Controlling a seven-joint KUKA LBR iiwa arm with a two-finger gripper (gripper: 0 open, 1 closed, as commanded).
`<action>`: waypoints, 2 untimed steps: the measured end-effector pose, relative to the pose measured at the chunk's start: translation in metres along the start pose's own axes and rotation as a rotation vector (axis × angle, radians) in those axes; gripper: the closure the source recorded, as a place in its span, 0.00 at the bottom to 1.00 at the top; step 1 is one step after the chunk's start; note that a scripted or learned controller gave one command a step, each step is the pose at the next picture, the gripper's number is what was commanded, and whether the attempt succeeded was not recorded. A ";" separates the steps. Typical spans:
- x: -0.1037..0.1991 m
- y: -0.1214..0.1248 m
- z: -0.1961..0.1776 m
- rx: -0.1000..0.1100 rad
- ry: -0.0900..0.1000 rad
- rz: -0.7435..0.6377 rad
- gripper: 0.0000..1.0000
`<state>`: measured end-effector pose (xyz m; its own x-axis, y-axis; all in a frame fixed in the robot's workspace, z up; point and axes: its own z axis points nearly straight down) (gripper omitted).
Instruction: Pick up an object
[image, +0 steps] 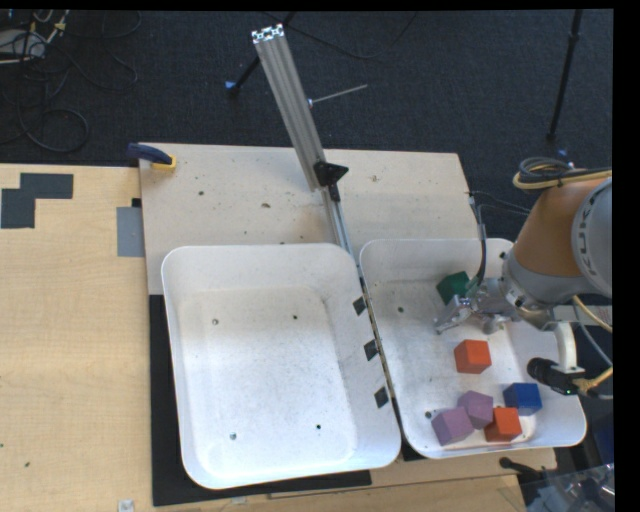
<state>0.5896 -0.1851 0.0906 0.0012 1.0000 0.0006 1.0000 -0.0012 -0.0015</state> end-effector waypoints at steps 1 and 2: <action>-0.001 0.000 -0.010 0.001 0.001 0.005 1.00; -0.011 0.006 -0.062 -0.005 -0.002 0.005 1.00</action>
<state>0.5957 -0.1959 0.1529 0.0063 1.0000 -0.0014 1.0000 -0.0063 0.0032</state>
